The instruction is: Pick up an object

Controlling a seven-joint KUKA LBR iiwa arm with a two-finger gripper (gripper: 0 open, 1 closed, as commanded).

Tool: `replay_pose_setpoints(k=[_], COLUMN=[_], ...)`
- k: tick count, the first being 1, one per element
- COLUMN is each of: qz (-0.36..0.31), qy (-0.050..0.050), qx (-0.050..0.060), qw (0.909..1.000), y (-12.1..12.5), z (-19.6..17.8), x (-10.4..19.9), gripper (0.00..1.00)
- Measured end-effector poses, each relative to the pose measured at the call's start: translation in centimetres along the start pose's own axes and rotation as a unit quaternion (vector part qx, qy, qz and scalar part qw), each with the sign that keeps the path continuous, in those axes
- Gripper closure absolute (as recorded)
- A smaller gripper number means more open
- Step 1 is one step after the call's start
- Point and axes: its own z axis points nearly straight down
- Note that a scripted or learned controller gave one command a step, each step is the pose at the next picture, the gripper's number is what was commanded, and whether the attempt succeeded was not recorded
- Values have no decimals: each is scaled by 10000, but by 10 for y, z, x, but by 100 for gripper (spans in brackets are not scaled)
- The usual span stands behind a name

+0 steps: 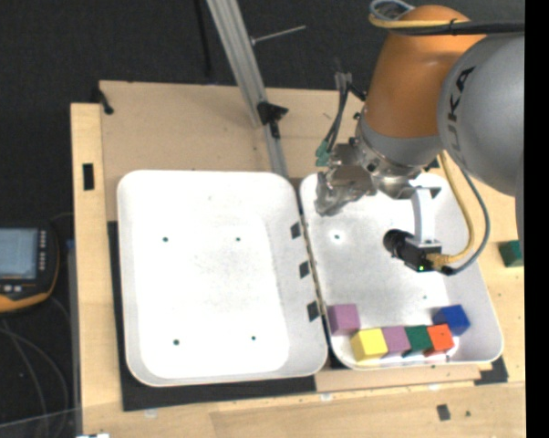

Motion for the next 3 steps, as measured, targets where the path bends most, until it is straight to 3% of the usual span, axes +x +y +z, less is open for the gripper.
replay_pose_setpoints(k=[1,2,3], qz=[-15,-22,-29], qy=[1,-1,-11], qx=[-22,-8,-1], qw=[10000,10000,10000], y=[10,2,2], z=[-49,-58,-57], x=[9,13,12], gripper=[100,100,0])
